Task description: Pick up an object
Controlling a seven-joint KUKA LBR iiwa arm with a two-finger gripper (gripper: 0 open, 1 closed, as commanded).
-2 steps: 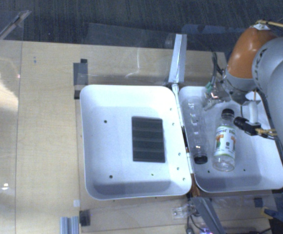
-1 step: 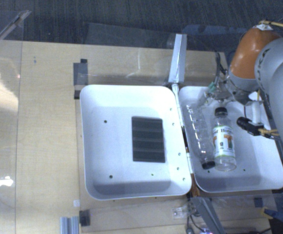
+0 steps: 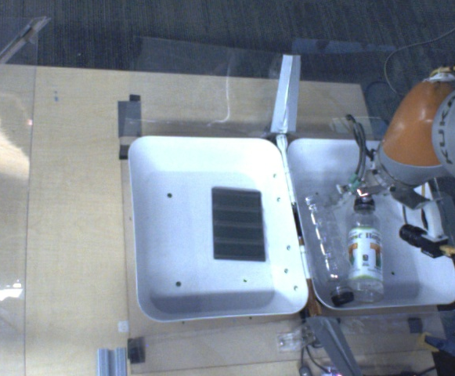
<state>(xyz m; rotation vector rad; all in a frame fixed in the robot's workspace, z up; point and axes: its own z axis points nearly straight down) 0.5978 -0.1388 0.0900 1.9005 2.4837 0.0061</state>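
Bottle (image 3: 365, 258): clear plastic with a white and orange label, lying on its side in the right bin (image 3: 438, 284), near that bin's front wall.
Bottle axis: the long axis runs front to back in the view; the dark cap (image 3: 342, 297) sits at the near end, and the far end points up toward the gripper.
Clear item (image 3: 321, 233): a transparent piece lies just left of the bottle, hard to make out against the white floor.
Left bin (image 3: 157, 210): holds a dark ribbed rectangular pad (image 3: 238, 223) near its middle, long axis also front to back.
Gripper (image 3: 362, 197): low over the right bin, just beyond the bottle's far end; small and dark here, so whether the claw is apart or together cannot be told.
Arm (image 3: 438, 128): grey with an orange band, cut off by the right edge and covering the bin's far right corner.
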